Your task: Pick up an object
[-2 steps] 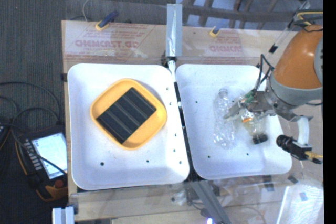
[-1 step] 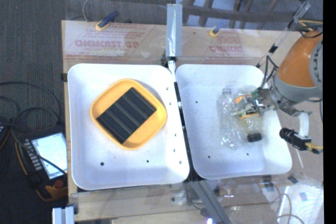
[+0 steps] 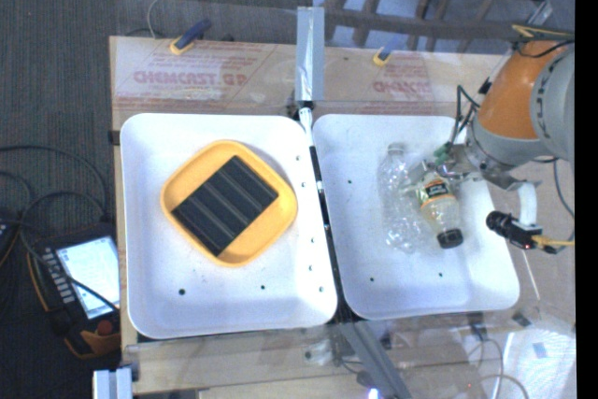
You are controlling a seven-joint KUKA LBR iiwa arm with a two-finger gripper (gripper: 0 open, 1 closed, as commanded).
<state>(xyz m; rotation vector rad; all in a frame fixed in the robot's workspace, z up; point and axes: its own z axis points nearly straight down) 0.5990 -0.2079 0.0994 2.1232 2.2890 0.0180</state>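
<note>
The left bin, smooth white plastic, holds a rounded yellow dish with a ribbed black square panel set in it; the right bin holds a crumpled clear plastic bottle with a black cap; the gripper sits at the bottle's far right side, its grip impossible to tell.

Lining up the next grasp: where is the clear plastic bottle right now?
The clear plastic bottle lies in the right bin, toward its middle, just left of the gripper in the camera view.
</note>
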